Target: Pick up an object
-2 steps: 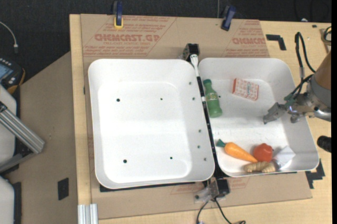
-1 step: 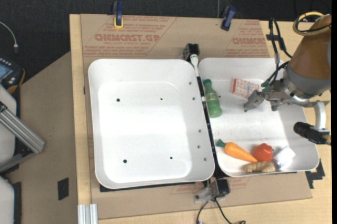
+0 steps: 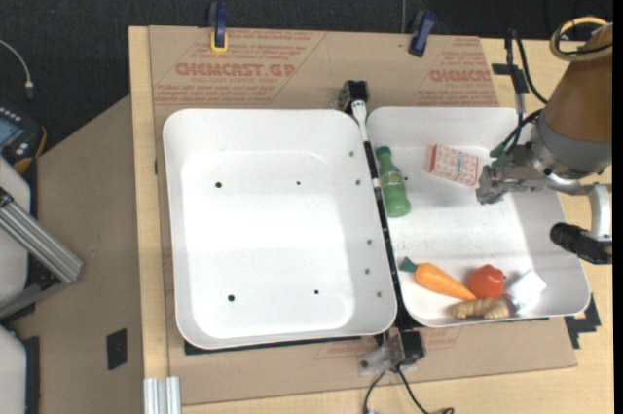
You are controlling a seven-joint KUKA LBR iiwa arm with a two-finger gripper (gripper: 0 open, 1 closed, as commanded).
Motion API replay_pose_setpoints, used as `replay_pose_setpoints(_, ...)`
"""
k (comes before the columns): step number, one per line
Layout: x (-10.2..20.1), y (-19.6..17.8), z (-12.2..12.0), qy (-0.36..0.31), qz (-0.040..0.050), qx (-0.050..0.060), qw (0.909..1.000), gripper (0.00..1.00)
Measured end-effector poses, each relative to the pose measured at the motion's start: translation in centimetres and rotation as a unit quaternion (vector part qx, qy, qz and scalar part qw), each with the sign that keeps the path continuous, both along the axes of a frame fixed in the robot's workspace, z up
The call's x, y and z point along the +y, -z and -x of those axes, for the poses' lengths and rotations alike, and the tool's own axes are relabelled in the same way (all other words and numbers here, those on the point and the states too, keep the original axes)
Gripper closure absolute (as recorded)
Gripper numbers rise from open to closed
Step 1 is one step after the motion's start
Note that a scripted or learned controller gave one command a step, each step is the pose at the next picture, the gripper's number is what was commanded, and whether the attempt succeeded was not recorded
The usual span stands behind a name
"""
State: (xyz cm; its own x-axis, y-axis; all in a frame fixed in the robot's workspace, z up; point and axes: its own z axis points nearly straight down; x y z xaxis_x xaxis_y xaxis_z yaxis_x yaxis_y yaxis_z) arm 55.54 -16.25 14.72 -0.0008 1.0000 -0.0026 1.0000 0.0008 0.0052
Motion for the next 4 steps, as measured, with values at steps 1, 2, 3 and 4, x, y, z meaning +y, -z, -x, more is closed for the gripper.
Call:
replay_pose_setpoints(1, 0.0, -1.0, 0.0, 0.0, 0.0007, -0.001, 1.0, 1.0)
replay_pose_setpoints(2, -0.1, -2.0, -0.1, 0.0, 0.0012, -0.002, 1.0, 1.0)
replay_pose_setpoints(3, -0.1, -1.9, 0.0, 0.0, 0.001, -0.002, 1.0, 0.0)
replay_pose_setpoints(4, -6.2, -2.4, 2.2, 0.003, 0.0014, 0.002, 1.0, 0.0)
